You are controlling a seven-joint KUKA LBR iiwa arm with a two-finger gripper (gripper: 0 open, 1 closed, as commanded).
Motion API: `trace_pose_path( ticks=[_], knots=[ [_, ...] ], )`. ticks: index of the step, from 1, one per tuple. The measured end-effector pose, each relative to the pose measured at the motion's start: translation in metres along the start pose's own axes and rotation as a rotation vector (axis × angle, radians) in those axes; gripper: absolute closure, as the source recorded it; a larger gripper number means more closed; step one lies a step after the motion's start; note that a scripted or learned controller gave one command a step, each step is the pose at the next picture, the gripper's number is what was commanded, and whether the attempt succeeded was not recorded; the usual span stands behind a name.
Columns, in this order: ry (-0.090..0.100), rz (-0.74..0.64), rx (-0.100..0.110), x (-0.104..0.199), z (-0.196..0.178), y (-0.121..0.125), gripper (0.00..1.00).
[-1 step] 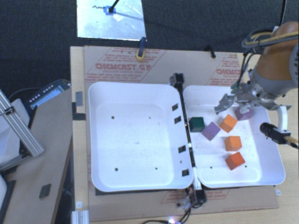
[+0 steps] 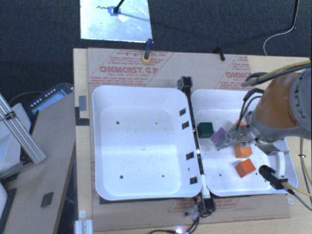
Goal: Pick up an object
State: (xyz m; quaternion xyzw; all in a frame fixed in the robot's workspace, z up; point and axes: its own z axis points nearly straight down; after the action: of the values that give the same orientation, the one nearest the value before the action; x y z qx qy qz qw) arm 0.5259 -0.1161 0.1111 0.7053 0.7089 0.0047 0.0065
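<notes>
From where I stand, two white bins sit side by side on the tabletop. The left bin has a bare floor with a few dark dots. The right bin holds the small things: a dark green block near the divider, a purple block just right of it, and two orange blocks, one close under the arm's wrist and another a little nearer the front rim. The grey arm with its orange band leans in from the right, and its hand is low over the purple block and the upper orange block. Whether that hand is open or closed I cannot tell.
</notes>
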Motion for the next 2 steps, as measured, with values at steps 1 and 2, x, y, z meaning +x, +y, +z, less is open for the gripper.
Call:
trace_pose_path(
  ticks=[1, 2],
  knots=[
    [-0.003, 0.002, -0.006, -0.001, -0.011, 0.001, 1.00],
    [0.004, 0.005, 0.019, 0.008, 0.028, -0.042, 1.00]
  ],
)
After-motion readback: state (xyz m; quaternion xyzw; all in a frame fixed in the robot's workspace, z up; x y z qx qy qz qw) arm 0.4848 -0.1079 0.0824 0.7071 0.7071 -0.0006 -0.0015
